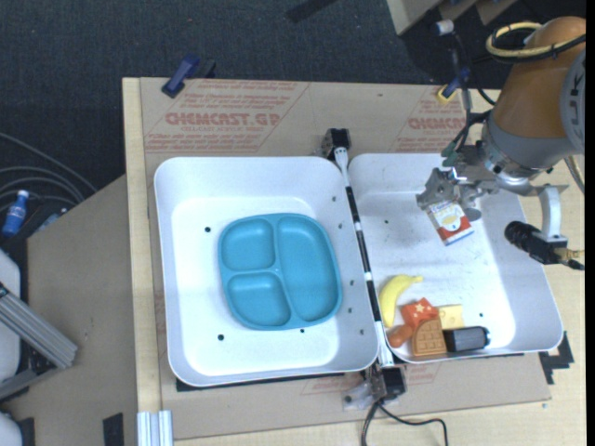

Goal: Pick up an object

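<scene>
- We see two shallow white bins side by side on the bench [279,110], which is covered by a printed cardboard sheet.
- The left bin [186,203] holds a blue divided plate [279,269] with three compartments, lying flat near the bin's middle.
- The right bin [521,295] holds the loose objects. A yellow banana [397,293] lies near its left wall, curving toward the front.
- Just in front of the banana we note an orange piece [416,311], a brown waffle-like block [429,340], a pale yellow block [450,317] and a dark oblong object [466,339], all clustered at the front of the bin, touching or nearly so.
- The arm [539,91] reaches in from the right; its orange band sits above the grey wrist.
- The end effector [448,196] is low over the rear half of the right bin.
- A small carton [452,221], white with red and orange print, sits directly at the end effector's tip, tilted. Its upper end appears to lie between the fingers, so we record the end effector as closed on the carton; we cannot tell whether the carton is lifted off the bin floor.
- The carton is well apart from the front cluster.
- A blue clip [180,75] lies at the bench's rear left corner, outside the bins.
</scene>
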Available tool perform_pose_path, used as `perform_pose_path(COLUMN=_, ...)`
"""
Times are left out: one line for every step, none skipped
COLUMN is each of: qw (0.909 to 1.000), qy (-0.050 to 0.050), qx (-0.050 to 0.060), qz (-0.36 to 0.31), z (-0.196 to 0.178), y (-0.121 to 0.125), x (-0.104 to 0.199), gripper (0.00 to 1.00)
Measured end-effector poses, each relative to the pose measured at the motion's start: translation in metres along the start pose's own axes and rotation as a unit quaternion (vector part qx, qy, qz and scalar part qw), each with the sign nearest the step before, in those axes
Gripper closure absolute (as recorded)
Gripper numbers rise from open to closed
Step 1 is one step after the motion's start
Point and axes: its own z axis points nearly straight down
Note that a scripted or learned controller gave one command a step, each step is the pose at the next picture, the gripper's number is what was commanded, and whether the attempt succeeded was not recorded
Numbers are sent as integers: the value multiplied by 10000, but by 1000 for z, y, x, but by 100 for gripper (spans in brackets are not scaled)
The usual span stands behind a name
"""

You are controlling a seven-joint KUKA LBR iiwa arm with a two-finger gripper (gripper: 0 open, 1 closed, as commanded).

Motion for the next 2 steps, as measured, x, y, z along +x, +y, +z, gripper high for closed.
perform_pose_path(qw=10000, qy=1, qx=19, qz=11, z=-73, y=-79, x=-3, gripper=100)
perform_pose_path(qw=10000, qy=-6, qx=5, qz=7, z=-59, y=-23, x=-20, gripper=100)
